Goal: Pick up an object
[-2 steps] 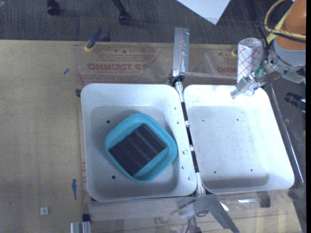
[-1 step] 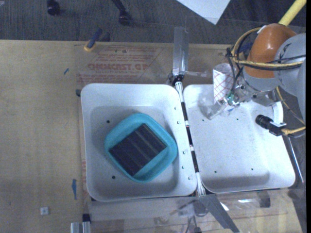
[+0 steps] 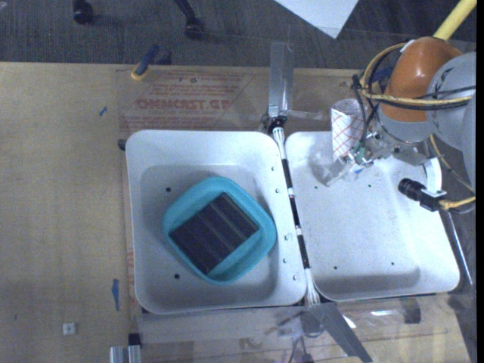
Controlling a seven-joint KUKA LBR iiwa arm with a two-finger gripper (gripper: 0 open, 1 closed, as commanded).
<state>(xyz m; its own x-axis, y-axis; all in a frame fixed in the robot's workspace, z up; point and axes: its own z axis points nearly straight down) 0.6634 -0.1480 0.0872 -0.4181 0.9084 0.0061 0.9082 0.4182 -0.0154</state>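
We see two white bins side by side on the bench. In the left bin [image 3: 144, 203] a blue tray [image 3: 219, 229] lies flat with a dark ribbed pad [image 3: 213, 233] sitting in it, both turned at a slant to the bin walls. The arm [image 3: 423, 82] reaches in from the right and hangs over the far corner of the right bin [image 3: 378, 240]. Its gripper [image 3: 349, 159] sits low there, and a white cup with a red crisscross pattern [image 3: 346, 131] stands right against it, upright or close to it, with its long axis running roughly away from us. We cannot tell whether the cup is between the fingers or only beside them, nor whether the fingers are spread or pressed together, since the wrist and cables hide them. We judge the cup the nearest candidate: it touches or nearly touches the gripper on its left and far side, while the blue tray lies well apart, across the divider in the other bin.
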